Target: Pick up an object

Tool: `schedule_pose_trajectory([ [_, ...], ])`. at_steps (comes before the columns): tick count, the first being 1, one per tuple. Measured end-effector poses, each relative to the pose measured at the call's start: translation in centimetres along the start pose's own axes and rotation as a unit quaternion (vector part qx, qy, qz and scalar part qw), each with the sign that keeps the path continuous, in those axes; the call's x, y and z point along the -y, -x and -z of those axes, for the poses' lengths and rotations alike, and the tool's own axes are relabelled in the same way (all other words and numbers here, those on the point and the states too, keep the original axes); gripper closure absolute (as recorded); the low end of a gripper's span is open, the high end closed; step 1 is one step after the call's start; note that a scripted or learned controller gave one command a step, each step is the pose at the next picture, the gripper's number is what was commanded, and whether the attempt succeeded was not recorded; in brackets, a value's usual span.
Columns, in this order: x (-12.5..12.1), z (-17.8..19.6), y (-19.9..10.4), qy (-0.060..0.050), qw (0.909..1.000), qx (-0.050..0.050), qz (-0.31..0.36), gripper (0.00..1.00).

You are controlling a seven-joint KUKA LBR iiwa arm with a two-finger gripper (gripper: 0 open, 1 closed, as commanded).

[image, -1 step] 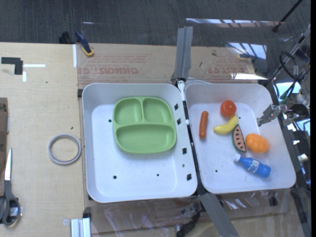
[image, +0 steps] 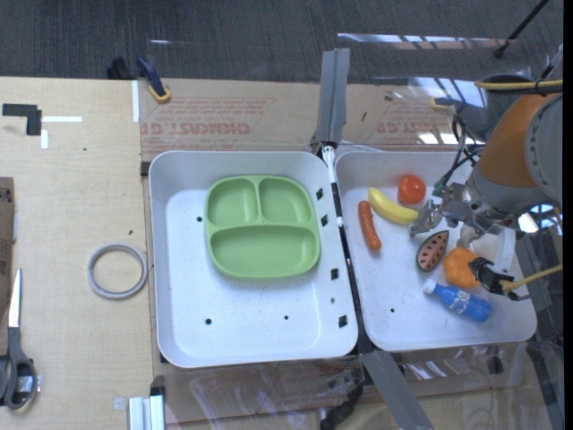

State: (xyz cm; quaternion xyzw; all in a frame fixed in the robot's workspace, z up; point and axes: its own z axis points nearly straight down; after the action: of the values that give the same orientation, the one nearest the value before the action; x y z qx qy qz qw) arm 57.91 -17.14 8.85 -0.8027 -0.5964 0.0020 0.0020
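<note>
The right bin [image: 394, 316] holds a yellow banana [image: 391, 206], a red tomato [image: 412, 188], an orange-red sausage [image: 369, 226], a dark oval fruit slice with a red rim [image: 431, 251], an orange lump [image: 458, 267] and a blue bottle [image: 458, 301] lying on its side. My gripper [image: 428, 219] hangs over this bin, just right of the banana's tip and above the oval slice. Nothing shows in its grasp. The arm's wrist covers the bin's right side.
The left bin [image: 251, 325] bears a green divided plate [image: 262, 226]. Left of the bins, on the wooden bench, lie a grey tape ring [image: 117, 270] and scissors [image: 13, 365]. A raised rim [image: 338, 240] separates the two bins.
</note>
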Motion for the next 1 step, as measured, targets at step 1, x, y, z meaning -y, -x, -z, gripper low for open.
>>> schedule_pose_trajectory([
  [1, 0.05, 0.54, -0.01, -0.003, 1.0000, 0.001, 0.002, 1.00],
])
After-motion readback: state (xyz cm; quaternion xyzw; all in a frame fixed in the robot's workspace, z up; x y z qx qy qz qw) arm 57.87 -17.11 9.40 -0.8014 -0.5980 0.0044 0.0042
